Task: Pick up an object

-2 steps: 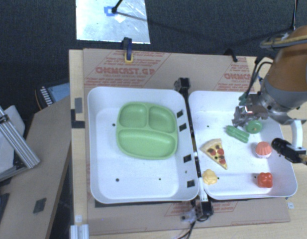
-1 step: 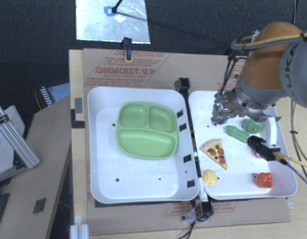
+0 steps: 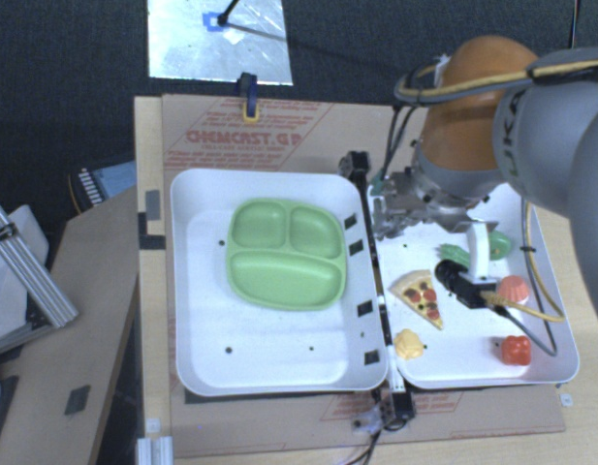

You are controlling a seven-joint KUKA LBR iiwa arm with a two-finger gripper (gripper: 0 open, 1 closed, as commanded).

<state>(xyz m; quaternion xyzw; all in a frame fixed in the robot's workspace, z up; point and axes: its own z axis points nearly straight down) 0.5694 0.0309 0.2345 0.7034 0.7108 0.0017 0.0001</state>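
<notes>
The gripper (image 3: 388,216) is hanging over the far left corner of the right bin (image 3: 463,361), close against the wall that this bin is sharing with the left bin (image 3: 182,289). The wrist is hiding its tips from above, so I cannot tell whether it is open or shut, and nothing is showing in its hold. The nearest thing to take is the pizza slice (image 3: 418,296), which is lying flat on the bin floor toward the near edge from the gripper, just beside the shared wall. Its crust is facing the gripper and its tip is pointing toward the near right, so its long axis is running roughly along that wall with a slight slant. I am judging that the coming move is calling for a short pull toward the near edge and then a descent, with the close set across the slice's narrow width. A yellow piece (image 3: 408,343) is sitting further on, near the near left corner, apart from the slice. A green item (image 3: 456,254) is lying just right of the gripper, partly covered by the robot's own hardware. A pink ball (image 3: 513,288) and a red block (image 3: 515,350) are sitting well apart along the right side. A green plate (image 3: 284,255) is resting in the left bin. The shared wall is crowding the slice's left side.
</notes>
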